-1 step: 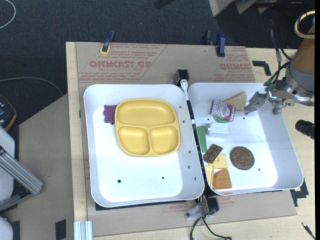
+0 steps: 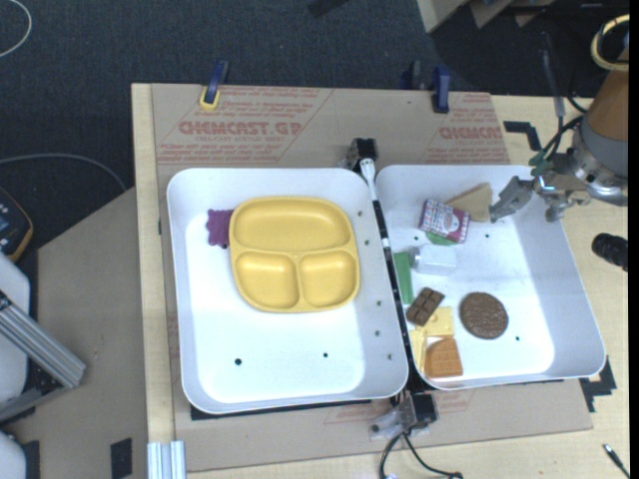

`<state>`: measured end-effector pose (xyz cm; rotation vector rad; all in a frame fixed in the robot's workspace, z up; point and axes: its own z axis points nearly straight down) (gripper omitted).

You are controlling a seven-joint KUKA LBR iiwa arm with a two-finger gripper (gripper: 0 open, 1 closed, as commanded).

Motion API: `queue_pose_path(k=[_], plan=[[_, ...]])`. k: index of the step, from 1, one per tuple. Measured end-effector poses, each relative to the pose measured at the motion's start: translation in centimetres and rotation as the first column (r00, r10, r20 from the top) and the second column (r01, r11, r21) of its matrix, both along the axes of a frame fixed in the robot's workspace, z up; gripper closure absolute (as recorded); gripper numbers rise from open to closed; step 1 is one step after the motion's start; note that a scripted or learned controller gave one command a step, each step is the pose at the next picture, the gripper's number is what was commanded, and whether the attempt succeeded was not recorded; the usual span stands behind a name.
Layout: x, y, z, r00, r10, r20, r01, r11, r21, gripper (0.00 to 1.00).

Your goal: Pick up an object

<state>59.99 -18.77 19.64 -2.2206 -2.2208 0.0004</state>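
Objects for picking lie scattered in the right bin (image 2: 559, 267), and I take that bin as my landmark. My claw (image 2: 529, 193) hangs over its far right part, reaching in from the right edge, one grey finger (image 2: 511, 196) slanting toward the bin's middle. Whether the claw is released or clenched I cannot tell from this angle, and nothing shows between its tips.

Just beside that finger, near the bin's far wall, rests a tan wedge (image 2: 473, 202), with a pink-and-white packet (image 2: 443, 221) touching it on the near side. Along the bin's left wall lies a green strip (image 2: 403, 273). Toward the near left corner sit a brown block (image 2: 425, 306) and an orange cracker (image 2: 443, 356); a round brown cookie (image 2: 484, 315) lies near the bin's middle. Left of this bin, the other bin (image 2: 200, 347) carries a yellow divided plate (image 2: 296, 252).
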Motion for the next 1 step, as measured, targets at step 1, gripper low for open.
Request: queue_pose_path(k=[1], plan=[[-0.17, 0.20, -4.21, 1.000, 0.000, -0.004, 0.000, 1.000, 0.001, 0.00]])
